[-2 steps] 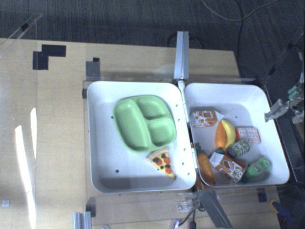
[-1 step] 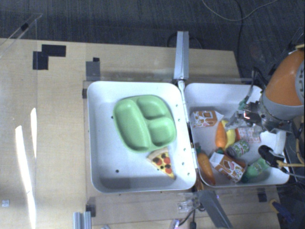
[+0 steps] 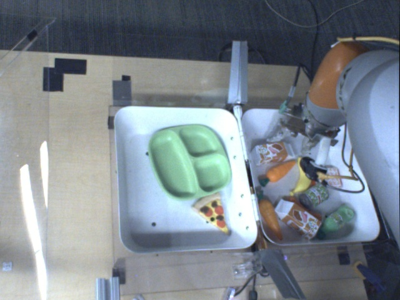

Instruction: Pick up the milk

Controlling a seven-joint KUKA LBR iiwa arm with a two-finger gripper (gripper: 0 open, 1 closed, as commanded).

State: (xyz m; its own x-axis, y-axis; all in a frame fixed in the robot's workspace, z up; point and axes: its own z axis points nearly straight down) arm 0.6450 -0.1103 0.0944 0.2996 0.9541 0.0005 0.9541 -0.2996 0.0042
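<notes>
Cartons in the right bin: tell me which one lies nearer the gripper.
The far carton, just above the carrot, lies nearer the gripper. The other carton sits at the bin's near edge beside the green can.

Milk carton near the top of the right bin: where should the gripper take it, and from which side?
Probably across the milk carton's narrow flanks, coming straight down. It appears to lie flat, printed face up, tilted slightly. The carrot sits close along its lower edge, so the fingers are better placed on the left and right sides. The gripper is just beside it.
</notes>
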